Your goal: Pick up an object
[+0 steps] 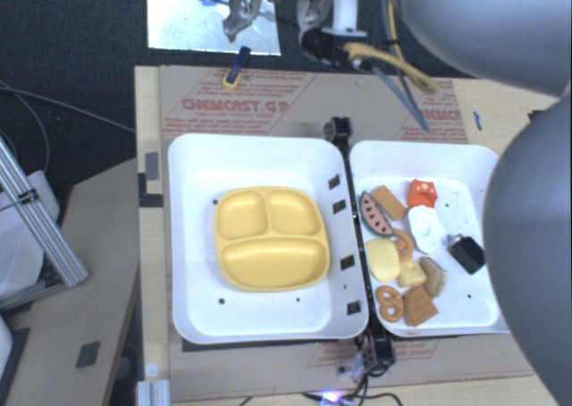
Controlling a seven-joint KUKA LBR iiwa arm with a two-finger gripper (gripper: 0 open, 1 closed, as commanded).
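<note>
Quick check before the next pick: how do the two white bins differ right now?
The left bin carries one big item, a yellow divided plate, lying flat near its middle. The right bin holds a cluster of small toy foods, among them a watermelon slice and a pretzel, crowded against the dividing wall. Both are shallow, white and roughly the same size.

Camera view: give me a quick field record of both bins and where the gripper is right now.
left bin: holds a yellow divided plate, lying flat near the middle
right bin: holds a cluster of small toy foods
items seen: watermelon slice, red piece, pretzel, black block
gripper: at the top of the view, beyond the bins, over the bench
gripper contact: nothing seen between it and any item
</note>
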